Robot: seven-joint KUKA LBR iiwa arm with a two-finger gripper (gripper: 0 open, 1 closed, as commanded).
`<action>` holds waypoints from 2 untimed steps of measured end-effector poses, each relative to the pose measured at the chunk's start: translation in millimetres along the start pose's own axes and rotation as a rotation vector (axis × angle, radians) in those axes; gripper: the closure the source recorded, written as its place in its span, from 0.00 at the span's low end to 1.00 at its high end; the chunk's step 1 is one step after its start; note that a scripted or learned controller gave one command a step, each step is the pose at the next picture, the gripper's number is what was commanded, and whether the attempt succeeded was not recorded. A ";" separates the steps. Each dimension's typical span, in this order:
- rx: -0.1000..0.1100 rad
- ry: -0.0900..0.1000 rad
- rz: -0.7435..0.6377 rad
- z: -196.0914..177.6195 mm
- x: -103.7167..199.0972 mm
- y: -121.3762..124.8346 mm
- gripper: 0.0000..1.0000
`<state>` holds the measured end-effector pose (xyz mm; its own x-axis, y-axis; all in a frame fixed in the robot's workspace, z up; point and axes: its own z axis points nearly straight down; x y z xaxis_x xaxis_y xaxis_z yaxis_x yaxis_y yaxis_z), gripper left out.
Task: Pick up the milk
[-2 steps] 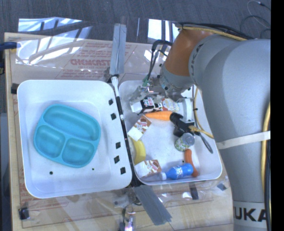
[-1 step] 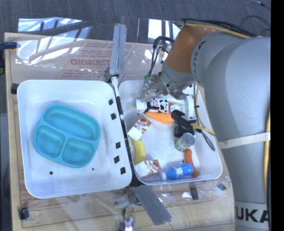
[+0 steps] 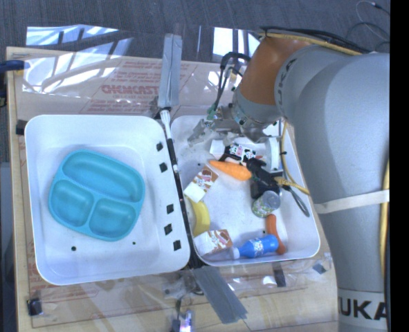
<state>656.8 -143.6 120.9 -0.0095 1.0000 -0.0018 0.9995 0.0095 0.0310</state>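
Wooden bench [image 3: 66, 75], grey carpet [image 3: 86, 5] beyond; hand [image 3: 226, 124] grip state unclear.

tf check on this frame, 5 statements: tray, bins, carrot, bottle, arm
1. The blue tray lies in the left bin. True.
2. The carrot lies on the blue tray. False: it lies in the right bin, among the other items.
3. The blue bottle lies on its side near the front edge of the right bin. True.
4. The arm reaches over the left bin. False: it hangs over the right bin's far end.
5. The yellow banana sits in the right bin near the wall between the bins. True.
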 end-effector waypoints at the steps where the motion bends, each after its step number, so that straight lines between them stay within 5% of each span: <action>1: 0.030 0.003 -0.112 -2.9 -66.8 0.1 0.00; 2: 0.031 0.003 -0.112 -2.6 -66.6 0.1 0.00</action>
<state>657.4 -210.2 123.6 -0.1212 0.9926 -0.0006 0.9926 0.1212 0.0001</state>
